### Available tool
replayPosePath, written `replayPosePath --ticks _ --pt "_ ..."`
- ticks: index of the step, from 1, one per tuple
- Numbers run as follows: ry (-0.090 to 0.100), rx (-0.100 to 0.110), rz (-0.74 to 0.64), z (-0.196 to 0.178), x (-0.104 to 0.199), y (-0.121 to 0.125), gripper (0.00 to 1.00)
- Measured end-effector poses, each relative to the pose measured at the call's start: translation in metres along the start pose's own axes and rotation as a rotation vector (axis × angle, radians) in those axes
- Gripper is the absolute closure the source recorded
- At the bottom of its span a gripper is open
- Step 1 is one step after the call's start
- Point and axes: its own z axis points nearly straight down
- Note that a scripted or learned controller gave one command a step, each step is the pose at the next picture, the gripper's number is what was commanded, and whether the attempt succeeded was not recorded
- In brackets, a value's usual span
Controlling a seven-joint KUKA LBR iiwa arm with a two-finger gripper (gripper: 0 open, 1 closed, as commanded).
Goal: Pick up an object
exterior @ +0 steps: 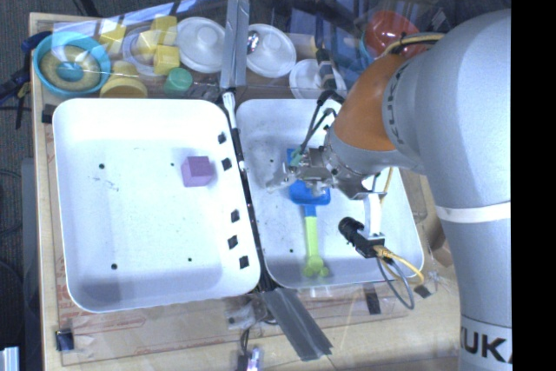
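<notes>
While the bulky grey arm (465,187) fills the right side and bends in over the right bin (278,261), its orange band (369,113) sits just above the wrist, which points down and left into that bin. Nearest the camera, a yellow-green handle (312,248) lies lengthwise on the bin floor, its blue head (308,193) at the far end. The gripper (297,172) is low over that blue head, touching or just above it; cannot tell if the pincer is apart or closed. Left bin (130,274) has a purple block (197,170) near its middle. Farther back, cups and lids (204,43) crowd the bench edge.
</notes>
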Motion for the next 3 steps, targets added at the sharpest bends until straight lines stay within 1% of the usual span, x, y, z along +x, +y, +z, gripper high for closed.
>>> replayPosePath --ticks 1,2,3 --pt "-0.001 0.0 -0.043 0.01 0.005 0.03 0.0" --pt "-0.001 0.001 -0.049 0.0 0.006 0.03 1.0" --pt "-0.001 0.001 -0.049 0.0 0.006 0.03 0.0"
